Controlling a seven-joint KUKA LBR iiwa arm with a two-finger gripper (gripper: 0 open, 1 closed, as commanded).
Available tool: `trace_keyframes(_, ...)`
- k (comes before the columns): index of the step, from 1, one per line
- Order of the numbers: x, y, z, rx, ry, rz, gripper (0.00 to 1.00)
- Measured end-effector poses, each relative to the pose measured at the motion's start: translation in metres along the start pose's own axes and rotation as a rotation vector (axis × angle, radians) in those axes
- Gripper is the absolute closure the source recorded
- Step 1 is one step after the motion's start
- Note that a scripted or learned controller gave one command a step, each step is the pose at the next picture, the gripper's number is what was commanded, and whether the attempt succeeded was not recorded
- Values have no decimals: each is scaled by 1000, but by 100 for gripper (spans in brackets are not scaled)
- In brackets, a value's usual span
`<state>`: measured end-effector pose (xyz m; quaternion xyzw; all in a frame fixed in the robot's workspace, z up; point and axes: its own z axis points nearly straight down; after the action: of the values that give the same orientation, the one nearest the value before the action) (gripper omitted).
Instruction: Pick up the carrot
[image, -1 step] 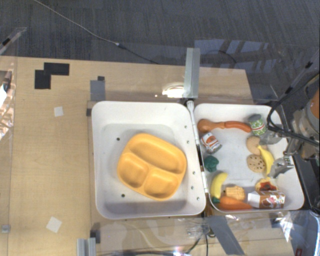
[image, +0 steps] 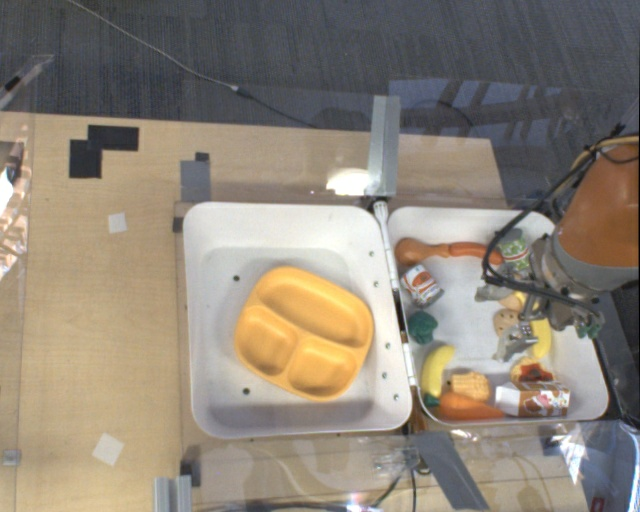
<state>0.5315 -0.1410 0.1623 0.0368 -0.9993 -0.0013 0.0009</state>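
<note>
The tapered orange plastic carrot (image: 470, 407) lies at the near edge of the right white bin (image: 455, 222), beside a yellow banana (image: 434, 368). It looks light, stiff and slick, best gripped mid-body. The tool (image: 517, 330) hovers above-right; whether it is spread, I cannot tell.

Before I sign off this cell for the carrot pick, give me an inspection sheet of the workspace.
Surface: wooden bench, two white bins side by side.
Job's things: carrot lies at right bin's near edge.
Clutter: yellow divided plate in left bin; can, banana, other toy foods in right bin.
Grippers: tool low over right bin, far from carrot.
Cables: black cable across floor.
Surroundings: grey carpet.
</note>
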Motion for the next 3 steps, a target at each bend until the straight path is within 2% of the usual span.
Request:
trace_keyframes(1, 35, 51, 49, 1, -8, 388, 0)
trace_keyframes(2, 32, 54, 69, 6, -34, 434, 0)
trace_keyframes(3, 30, 56, 59, 3, -33, 425, 100)
